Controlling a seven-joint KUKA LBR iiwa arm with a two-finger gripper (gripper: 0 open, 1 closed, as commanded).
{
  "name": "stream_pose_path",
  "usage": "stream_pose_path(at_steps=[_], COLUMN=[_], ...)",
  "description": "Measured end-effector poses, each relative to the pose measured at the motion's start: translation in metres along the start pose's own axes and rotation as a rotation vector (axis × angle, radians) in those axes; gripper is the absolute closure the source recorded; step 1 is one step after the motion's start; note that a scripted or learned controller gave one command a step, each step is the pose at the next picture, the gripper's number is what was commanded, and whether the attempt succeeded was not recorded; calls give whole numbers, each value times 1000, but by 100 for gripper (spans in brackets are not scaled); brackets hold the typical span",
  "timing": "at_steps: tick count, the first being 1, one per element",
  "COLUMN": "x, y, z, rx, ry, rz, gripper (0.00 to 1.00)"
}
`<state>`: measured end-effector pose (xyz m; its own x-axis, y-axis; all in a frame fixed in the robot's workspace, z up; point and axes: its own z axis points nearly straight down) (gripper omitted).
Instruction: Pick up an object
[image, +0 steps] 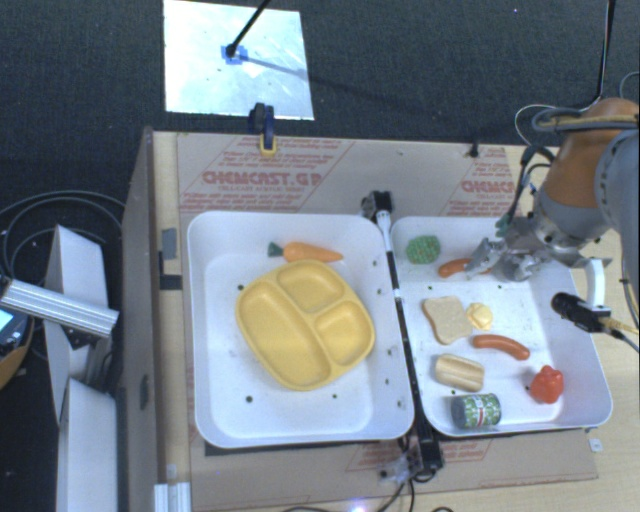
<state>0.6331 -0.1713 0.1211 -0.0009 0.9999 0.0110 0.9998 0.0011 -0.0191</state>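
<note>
My gripper hangs low over the back of the right bin, reaching in from the right. Its tip is just right of a small red sausage, close to it or touching; I cannot tell which. Nothing shows clearly in its grasp. A green broccoli piece lies left of the sausage. In front of them lie a bread slice, a small yellow piece and a longer red sausage. A bread roll, a green can and a red pepper sit near the front.
The left bin holds a yellow divided plate and a carrot behind it. A black divider separates the bins. A black part juts over the right bin's right side. Cardboard lies under both bins.
</note>
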Motion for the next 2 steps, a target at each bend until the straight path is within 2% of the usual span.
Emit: stream_pose_path(at_steps=[1,2], x=[40,66], y=[-43,23], z=[19,37], rx=[-19,-20], ry=[-10,-11], rz=[-2,-2], gripper=[0,0])
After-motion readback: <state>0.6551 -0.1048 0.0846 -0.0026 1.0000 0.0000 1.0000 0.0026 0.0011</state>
